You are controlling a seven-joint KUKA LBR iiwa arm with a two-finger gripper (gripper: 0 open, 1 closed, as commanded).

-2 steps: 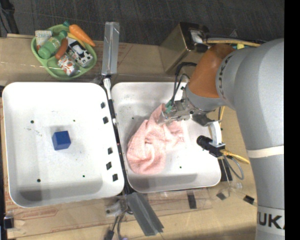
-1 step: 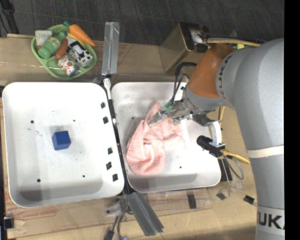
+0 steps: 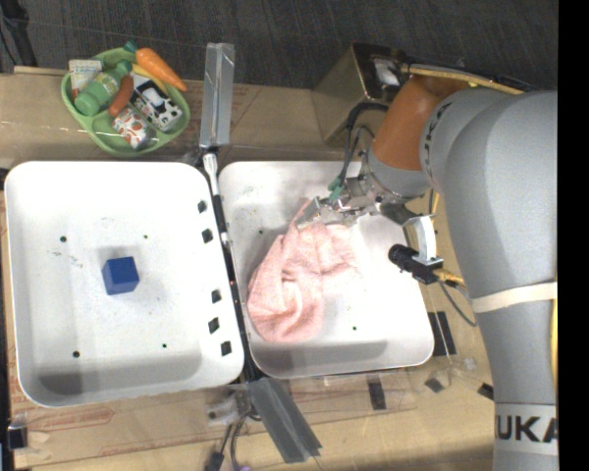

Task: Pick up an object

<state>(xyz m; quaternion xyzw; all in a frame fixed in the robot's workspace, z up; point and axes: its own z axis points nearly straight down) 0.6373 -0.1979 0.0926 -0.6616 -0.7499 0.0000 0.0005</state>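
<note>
I see the arm (image 3: 491, 194) reaching in from the right, its orange band (image 3: 404, 126) above the wrist, bent down over the right bin (image 3: 402, 337). The end effector (image 3: 340, 202) sits low at the upper corner of the pink cloth (image 3: 299, 278), touching its edge; I cannot tell how far it is open or whether it has any fabric pinched. The cloth lies crumpled across the right bin's left half. A blue cube (image 3: 121, 275) rests alone in the left bin (image 3: 39, 204). A green bowl of toy food (image 3: 126, 101) stands on the tabletop (image 3: 275, 116) behind the bins
</note>
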